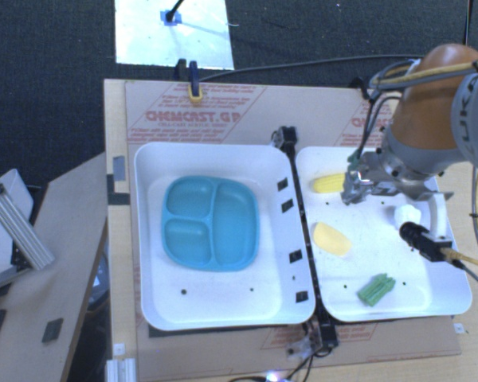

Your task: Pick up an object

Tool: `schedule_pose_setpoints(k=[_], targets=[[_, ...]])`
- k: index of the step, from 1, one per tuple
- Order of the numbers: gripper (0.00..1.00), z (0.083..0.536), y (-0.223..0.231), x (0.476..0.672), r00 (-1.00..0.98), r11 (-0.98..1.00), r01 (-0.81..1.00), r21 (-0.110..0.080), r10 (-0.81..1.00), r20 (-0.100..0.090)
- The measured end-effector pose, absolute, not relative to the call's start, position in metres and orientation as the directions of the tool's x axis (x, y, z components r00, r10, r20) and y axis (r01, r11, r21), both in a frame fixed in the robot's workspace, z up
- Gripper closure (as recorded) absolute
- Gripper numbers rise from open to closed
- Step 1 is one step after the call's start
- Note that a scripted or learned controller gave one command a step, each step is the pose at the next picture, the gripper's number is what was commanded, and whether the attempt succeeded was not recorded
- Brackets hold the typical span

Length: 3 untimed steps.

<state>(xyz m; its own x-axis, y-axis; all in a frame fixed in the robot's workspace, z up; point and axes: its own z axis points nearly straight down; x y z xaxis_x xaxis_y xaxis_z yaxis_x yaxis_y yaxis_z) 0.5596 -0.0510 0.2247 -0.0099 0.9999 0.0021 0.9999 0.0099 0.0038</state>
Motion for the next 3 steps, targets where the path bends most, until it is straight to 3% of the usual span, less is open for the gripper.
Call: schedule_pose_setpoints(k=[1, 3], targets=[[1.00, 0.233, 0.000, 0.568, -0.010, 0.010, 1.000, 0.002, 1.000, 0.002], [1.00, 0.220, 0.097, 0.562, -0.009, 0.009, 1.000, 0.001, 1.000, 0.002]])
